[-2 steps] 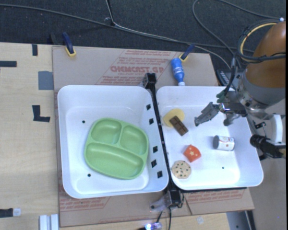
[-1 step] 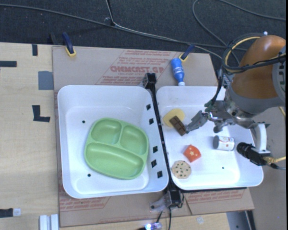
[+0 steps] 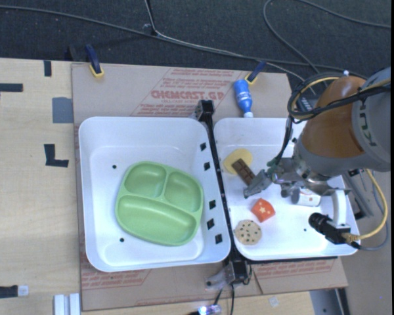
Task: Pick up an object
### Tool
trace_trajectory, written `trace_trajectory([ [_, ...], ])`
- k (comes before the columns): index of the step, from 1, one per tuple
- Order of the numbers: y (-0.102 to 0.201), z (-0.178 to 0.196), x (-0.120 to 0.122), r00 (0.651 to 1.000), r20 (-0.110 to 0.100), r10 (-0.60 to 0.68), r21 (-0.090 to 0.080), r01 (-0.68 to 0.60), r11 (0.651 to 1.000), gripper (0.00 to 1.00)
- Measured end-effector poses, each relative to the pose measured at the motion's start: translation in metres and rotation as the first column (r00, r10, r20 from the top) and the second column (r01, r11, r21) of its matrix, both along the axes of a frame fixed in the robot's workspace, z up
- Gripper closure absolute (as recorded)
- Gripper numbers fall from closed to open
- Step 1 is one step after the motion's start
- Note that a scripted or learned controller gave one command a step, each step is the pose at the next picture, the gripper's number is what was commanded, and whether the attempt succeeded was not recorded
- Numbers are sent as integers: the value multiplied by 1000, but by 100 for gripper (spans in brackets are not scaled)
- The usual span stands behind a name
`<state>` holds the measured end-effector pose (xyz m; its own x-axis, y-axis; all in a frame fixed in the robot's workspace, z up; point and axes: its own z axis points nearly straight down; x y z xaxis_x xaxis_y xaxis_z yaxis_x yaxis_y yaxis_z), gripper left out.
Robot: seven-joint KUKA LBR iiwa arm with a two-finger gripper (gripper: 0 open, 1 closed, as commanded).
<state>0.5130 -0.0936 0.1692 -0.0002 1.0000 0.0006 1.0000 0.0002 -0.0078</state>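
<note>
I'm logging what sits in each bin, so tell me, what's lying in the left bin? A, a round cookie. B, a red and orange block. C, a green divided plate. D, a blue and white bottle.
C: the green divided plate lies flat in the left bin, while the cookie and the red and orange block sit in the right bin.

Both white bins (image 3: 92, 176) look like smooth, slightly glossy plastic. The green divided plate (image 3: 159, 202), at 9 o'clock of the divider, is matt plastic. The board (image 3: 118, 90) beneath, printed in red, looks like matt cardboard. The bench top (image 3: 26, 195) resembles pale wood. The arm's orange band (image 3: 331, 120) is glossy.
</note>
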Motion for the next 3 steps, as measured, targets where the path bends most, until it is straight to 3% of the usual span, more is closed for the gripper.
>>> trace_trajectory([
  [1, -5, -48, 5, 1000, 1, 0, 0, 0, 1000, 0],
  [2, -4, -36, 6, 1000, 5, 2, 0, -2, 1000, 100],
  [3, -13, 22, 3, 1000, 11, 0, -2, 0, 1000, 100],
])
